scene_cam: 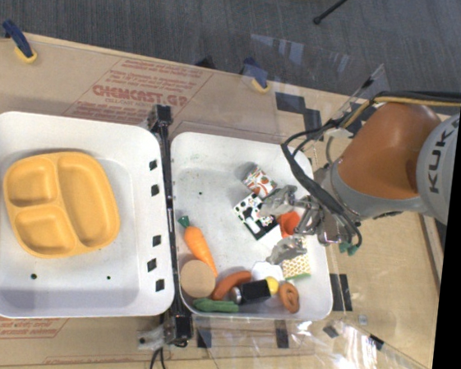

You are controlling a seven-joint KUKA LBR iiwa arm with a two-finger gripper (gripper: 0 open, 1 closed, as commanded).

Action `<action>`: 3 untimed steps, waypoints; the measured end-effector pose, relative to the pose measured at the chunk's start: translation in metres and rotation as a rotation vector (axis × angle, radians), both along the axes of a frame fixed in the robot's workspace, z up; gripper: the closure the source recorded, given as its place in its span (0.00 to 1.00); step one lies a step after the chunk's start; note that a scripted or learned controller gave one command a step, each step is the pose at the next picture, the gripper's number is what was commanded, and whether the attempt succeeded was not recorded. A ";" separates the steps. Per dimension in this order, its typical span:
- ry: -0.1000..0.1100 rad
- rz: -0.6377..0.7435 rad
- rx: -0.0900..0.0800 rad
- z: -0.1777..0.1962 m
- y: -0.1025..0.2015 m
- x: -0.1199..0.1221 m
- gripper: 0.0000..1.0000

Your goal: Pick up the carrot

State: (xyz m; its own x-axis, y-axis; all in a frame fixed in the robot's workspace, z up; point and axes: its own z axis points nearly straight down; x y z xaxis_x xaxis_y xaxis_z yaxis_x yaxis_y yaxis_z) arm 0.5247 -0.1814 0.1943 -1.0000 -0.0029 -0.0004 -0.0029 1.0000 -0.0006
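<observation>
Carrot (198,245) lies flat by right bin's (218,149) left wall; looks light, rigid, smooth plastic—grip across thick orange middle; gripper (297,220) well apart, jaws' state unreadable.

Smooth matt plastic on my two white bins (60,301), the yellow divided tray (59,201) soft-sheened plastic, the carrot (199,246) smooth and matt orange, brown printed cardboard (134,86) under it all, crinkled clear film (360,351) glinting, my orange band (388,148) glossy

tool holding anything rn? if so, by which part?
Cannot tell. The tool sits over a red-orange item in the right bin; the carrot lies apart, untouched.
</observation>
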 end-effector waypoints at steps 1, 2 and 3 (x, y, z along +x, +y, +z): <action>0.007 0.028 0.005 -0.062 0.064 -0.033 0.00; 0.002 -0.021 0.000 -0.104 0.089 -0.016 0.00; -0.003 -0.012 -0.002 -0.092 0.091 -0.013 1.00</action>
